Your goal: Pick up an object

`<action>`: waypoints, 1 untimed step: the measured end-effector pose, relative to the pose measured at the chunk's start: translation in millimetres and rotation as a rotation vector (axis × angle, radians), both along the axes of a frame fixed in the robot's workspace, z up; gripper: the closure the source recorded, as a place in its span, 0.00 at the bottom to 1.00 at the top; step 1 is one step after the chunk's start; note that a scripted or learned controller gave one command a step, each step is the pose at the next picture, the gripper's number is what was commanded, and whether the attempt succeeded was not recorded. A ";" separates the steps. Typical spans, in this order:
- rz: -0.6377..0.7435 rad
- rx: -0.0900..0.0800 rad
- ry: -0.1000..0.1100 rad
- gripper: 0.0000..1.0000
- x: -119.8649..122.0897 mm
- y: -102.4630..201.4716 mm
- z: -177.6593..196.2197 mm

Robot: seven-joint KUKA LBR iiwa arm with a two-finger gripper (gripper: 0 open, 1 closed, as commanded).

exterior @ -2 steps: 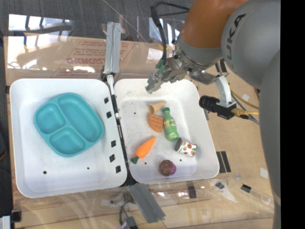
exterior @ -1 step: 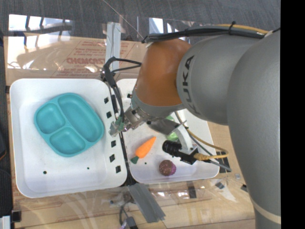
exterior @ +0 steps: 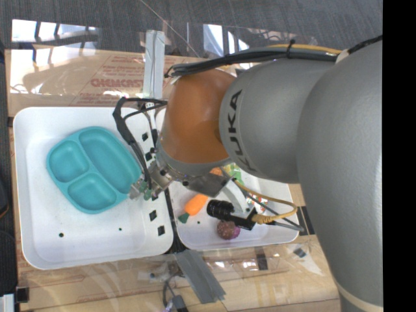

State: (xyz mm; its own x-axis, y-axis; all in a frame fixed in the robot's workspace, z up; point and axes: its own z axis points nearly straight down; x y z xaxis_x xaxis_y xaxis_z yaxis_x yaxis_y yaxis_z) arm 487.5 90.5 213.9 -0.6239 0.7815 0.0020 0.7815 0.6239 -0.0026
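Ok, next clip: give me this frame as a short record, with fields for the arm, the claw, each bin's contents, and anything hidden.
arm: grey with orange band, reaching in from the right, over the bins' shared edge
claw: low at the right edge of the teal plate; finger state cannot be judged
left bin: teal divided plate
right bin: orange carrot-like toy, dark reddish round object
hidden: much of the right bin lies under the arm
held: nothing seen between the fingers

Left bin (exterior: 39,239): floor open around the teal tray (exterior: 94,168).
Right bin (exterior: 273,236): my arm (exterior: 286,122) covers most; carrot (exterior: 194,205), purple ball (exterior: 227,229) seemingly crowd the front.
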 end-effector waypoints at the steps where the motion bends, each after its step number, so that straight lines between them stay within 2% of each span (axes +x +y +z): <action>1: 0.005 0.000 0.000 1.00 1.2 0.3 10.1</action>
